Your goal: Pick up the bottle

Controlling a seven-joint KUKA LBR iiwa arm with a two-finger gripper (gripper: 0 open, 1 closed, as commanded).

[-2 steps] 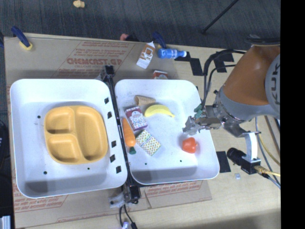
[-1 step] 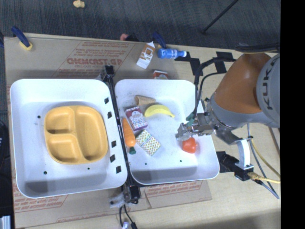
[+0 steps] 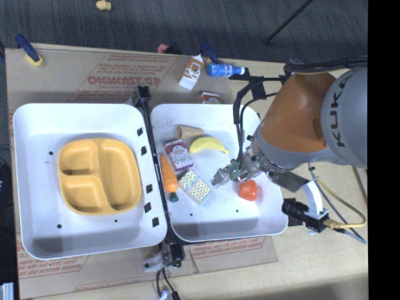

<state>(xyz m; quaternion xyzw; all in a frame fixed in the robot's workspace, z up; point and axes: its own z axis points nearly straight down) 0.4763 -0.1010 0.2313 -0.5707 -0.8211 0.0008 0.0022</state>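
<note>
A small blue bottle (image 3: pixel 220 70) with a light cap lies on its side on the cardboard behind the right bin (image 3: pixel 269 220), outside it. My gripper (image 3: pixel 225 175) hangs low inside the right bin, well in front of the bottle. It sits between a patterned box (image 3: pixel 195 187) on its left and a red tomato (image 3: pixel 248 190) on its right. The grey and orange wrist hides the bin's right side.
The right bin also holds a banana (image 3: pixel 209 145), a cone (image 3: pixel 189 131), a carrot (image 3: pixel 169 175) and a purple box (image 3: pixel 180 155). A yellow divided plate (image 3: pixel 100 175) sits in the left bin. A small carton (image 3: pixel 191 72) lies beside the bottle.
</note>
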